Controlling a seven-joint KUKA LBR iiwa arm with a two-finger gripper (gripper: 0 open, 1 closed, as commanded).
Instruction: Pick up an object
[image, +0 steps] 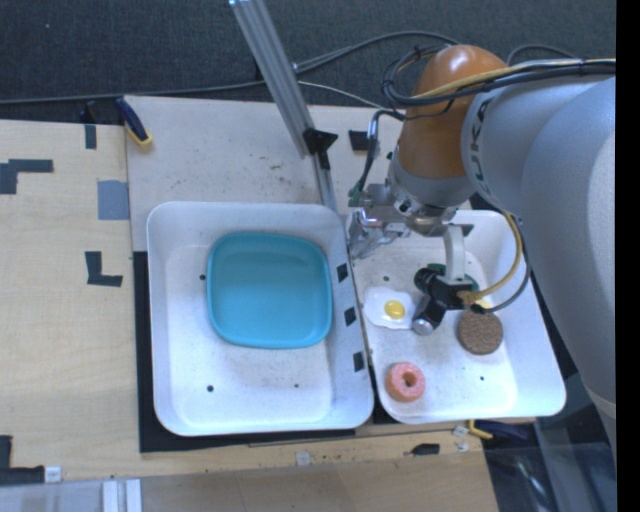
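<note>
My gripper (368, 238) hangs over the far left corner of the right bin (452, 392), close to the wall it shares with the left bin (262, 388), and nothing shows in its grasp. Whether it is wide or narrow I cannot tell from this slant, since my own wrist covers much of it. Everything I could pick up lies nearer the front of the bench (200, 160) than my gripper does. The egg (390, 310) is the closest: it sits flat on the bin floor just in front of my gripper and a touch toward the view's right, apart from it. The donut (405, 381), pink, lies further forward again, past the egg, near the bin's front wall. The cookie (480, 332), brown and round, rests well off to the view's right of my gripper, about level with the egg and apart from both it and the donut. Across the shared wall, to the view's left of my gripper and somewhat forward, the plate (268, 290), blue with rounded corners, lies flat in the middle of the left bin. My arm (560, 180) comes in behind my gripper from the view's right, its orange band above the wrist.
</note>
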